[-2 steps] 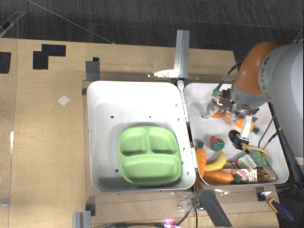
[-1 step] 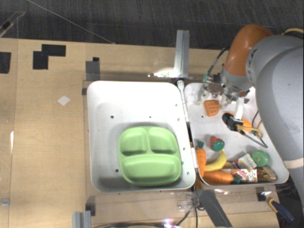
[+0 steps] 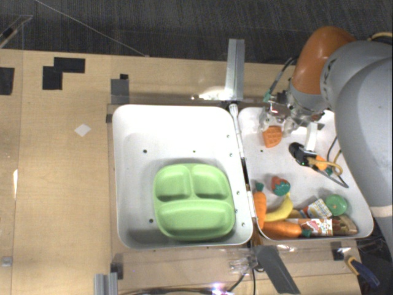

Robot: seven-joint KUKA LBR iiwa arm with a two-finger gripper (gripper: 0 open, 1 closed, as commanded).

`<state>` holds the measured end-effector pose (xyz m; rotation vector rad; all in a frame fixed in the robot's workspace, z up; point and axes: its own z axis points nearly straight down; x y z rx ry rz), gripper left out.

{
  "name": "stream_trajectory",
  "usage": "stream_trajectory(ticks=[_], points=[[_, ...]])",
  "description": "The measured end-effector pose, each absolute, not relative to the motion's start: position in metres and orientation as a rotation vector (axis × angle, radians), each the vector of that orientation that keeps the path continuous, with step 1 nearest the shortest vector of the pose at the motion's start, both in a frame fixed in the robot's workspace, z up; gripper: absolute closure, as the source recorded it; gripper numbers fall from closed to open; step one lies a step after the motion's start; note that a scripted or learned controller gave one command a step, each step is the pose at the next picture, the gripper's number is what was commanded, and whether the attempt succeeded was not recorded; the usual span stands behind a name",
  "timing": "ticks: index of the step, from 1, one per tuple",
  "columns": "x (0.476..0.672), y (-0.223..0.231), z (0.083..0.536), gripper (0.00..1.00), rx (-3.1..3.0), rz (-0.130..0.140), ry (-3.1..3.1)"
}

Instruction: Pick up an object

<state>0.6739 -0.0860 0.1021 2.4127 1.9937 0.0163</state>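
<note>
**Orange toy block sits right under the hand at the far end of the right bin**

The orange block (image 3: 272, 137) is the piece nearest the hand, lying on the white floor of the right bin (image 3: 245, 123) near its far left corner.

Going left to right: the worktop (image 3: 55, 183) is bare wood with black markers; the left bin (image 3: 132, 128) holds a green divided plate (image 3: 194, 200). In the right bin, a carrot (image 3: 260, 206) lies by the dividing wall, with a banana (image 3: 279, 210) and other toy food piled at the near end. The hand (image 3: 286, 119) hangs at the block's upper edge, on the grey arm (image 3: 362, 109) with its orange band.

Whether the hand is spread or clenched I cannot tell; wiring and shadow hide it. The block looks to rest on the bin floor, so I judge this the approach or closing step, not a lift. The next move calls for a grip centred on the block, then a straight rise clear of the bin wall.
</note>
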Motion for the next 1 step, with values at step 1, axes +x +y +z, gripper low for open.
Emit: stream_trajectory(ticks=[1], points=[[0.6702,-0.0920,0.1953,1.00,2.637,0.008,1.699]])
